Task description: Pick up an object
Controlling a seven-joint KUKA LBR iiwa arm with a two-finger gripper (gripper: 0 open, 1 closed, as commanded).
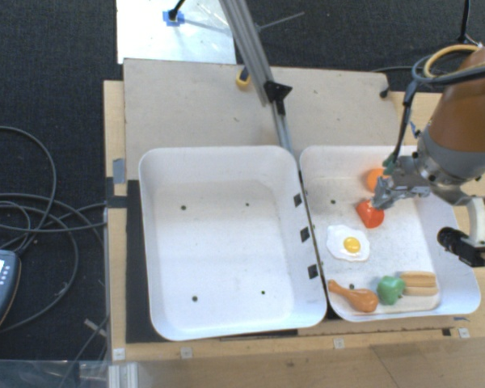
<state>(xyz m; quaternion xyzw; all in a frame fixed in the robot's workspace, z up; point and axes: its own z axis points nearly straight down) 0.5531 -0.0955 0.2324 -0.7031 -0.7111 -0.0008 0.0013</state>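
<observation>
Reaching in from the right, gripper (378, 203) hanging low over the right bin (449, 301), fingertips just above and touching the top of a red toy (370, 214); finger spread impossible to tell. Orange piece (374, 177) sitting just behind. Fried egg (347, 244), drumstick (354, 295), green toy (390, 288) and hot dog (419, 282) lying nearer the front. Left bin (158, 217) lying alongside

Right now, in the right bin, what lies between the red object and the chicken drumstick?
In the camera view, the fried egg lies between the red object and the chicken drumstick, on the right bin floor.
</observation>
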